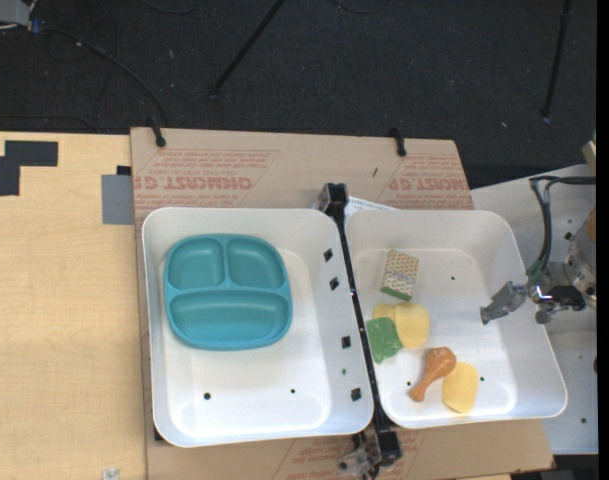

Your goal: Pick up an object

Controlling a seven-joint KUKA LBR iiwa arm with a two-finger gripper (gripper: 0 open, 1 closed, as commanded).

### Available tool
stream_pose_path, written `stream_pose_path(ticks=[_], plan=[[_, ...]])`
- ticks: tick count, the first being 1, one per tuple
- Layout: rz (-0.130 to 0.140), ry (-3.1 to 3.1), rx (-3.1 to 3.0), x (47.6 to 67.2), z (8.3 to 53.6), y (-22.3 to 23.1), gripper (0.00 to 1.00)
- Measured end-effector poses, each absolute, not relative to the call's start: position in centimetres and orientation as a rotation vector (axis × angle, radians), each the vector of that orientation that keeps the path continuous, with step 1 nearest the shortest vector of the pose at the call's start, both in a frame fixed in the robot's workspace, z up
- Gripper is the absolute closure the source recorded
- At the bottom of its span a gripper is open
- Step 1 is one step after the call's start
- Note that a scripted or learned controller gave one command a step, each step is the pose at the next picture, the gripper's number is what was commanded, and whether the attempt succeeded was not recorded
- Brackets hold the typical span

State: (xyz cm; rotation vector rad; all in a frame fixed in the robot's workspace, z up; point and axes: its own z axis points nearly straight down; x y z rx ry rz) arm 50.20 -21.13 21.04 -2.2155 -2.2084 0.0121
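Gripper [499, 303] at 3 o'clock over right bin [519, 268] rim, jaws' state unclear. Drumstick [432, 372], yellow pieces [462, 387] at 6 o'clock; teal plate [227, 291] in left bin [174, 393].

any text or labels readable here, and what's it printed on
"CHEMCAST GP": red print, upside down, on the brown backing sheet behind the bins, at left and again at right; last letters uncertain.
More red print on the sheet's front edge: too cut off to read.
Patterned packet in the right bin: too small to read.
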Motion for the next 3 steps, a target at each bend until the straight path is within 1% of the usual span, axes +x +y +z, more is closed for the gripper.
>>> stream_pose_path(ticks=[1, 2, 3], plan=[[0.002, -2.219, -2.219, 50.5, 21.8, -21.1, 0.0], [0.005, -2.216, -2.216, 50.3, 17.4, -21.1, 0.0], [0.004, -2.216, -2.216, 49.4, 12.7, -21.0, 0.0]])
